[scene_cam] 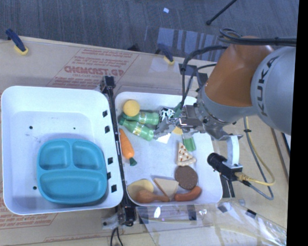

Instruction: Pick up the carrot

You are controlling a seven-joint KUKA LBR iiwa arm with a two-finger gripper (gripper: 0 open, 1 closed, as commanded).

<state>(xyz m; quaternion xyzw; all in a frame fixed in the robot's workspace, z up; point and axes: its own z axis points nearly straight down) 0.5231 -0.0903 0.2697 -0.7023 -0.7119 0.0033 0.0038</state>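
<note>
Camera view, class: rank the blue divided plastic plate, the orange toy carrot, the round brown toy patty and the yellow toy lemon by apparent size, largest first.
1. Blue divided plastic plate, by far the largest.
2. Orange toy carrot, longer than the patty but thin.
3. Round brown toy patty; close to the carrot in area, so that order is unsure.
4. Yellow toy lemon, smallest.

Colours we see in the bins

We see an orange carrot [125, 144] with a green tip, a blue tray [71, 172], white bins [21, 100], and a yellow lemon [131, 108].

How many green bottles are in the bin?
2. One green bottle lies beside the yellow ball; the other lies just below it, near the carrot. The arm might hide more.
</note>
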